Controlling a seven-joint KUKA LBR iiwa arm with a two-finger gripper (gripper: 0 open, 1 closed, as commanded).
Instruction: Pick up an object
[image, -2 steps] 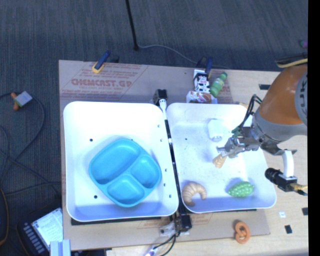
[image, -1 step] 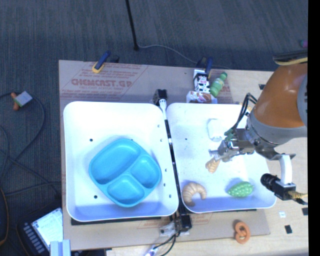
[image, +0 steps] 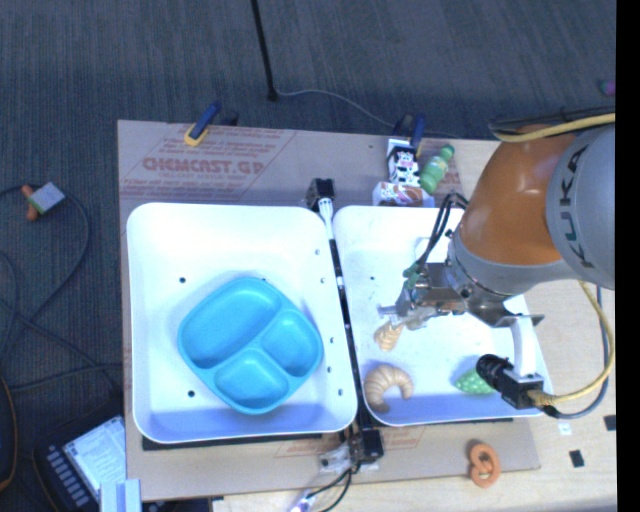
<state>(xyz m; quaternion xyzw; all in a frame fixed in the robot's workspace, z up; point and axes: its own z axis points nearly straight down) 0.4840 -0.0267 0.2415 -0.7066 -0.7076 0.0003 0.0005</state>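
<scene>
My gripper (image: 412, 310) hangs low over the middle of the right bin (image: 380, 250), under the grey and orange arm. A small tan object (image: 387, 336) lies just below and left of the gripper tip, very close to it; whether they touch is unclear. A croissant-shaped toy (image: 388, 383) rests near the bin's front edge. A green object (image: 468, 381) lies at the front right, partly behind a black part of the arm.
The left bin (image: 180, 240) holds a blue divided plate (image: 250, 343). A small bottle and a green item (image: 410, 172) stand behind the right bin. An orange ring (image: 484, 462) lies on the board in front.
</scene>
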